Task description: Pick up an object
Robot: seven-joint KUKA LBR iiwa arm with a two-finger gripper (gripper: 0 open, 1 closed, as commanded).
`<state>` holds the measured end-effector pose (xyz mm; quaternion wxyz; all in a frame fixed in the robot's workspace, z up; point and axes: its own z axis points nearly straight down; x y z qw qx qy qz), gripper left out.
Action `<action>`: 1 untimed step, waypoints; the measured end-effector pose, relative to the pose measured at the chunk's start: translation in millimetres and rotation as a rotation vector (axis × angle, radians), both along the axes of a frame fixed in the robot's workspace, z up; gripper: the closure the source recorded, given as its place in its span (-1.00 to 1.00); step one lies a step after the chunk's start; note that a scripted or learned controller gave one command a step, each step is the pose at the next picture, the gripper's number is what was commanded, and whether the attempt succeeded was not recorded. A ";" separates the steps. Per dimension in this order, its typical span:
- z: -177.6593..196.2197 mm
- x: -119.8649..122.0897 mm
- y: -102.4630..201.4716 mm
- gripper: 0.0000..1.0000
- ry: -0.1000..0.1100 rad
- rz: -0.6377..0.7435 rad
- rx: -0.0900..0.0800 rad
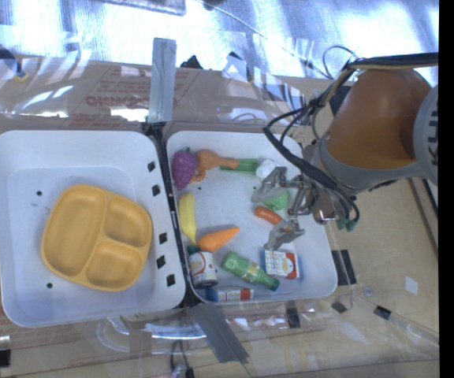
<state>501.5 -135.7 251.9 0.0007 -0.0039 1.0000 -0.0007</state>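
This looks like a robotics lab set up for testing. Two shallow white bins [77, 156] sit side by side on a surface [385, 290] covered with flattened cardboard [93, 93] and clear plastic sheeting, joined with strips of grey tape [162, 73]. Loose black cables [306, 113] trail just above the end effector [284, 205]. Below and left of it lie toy food pieces, and a yellow divided tray [94, 236] rests well to its left.

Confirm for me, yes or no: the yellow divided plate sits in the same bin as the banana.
No: the yellow divided plate lies in the left bin, while the banana lies in the right bin.
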 end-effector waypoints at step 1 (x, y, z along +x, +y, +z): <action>-8.6 92.8 -35.7 -1.00 -0.001 0.224 0.001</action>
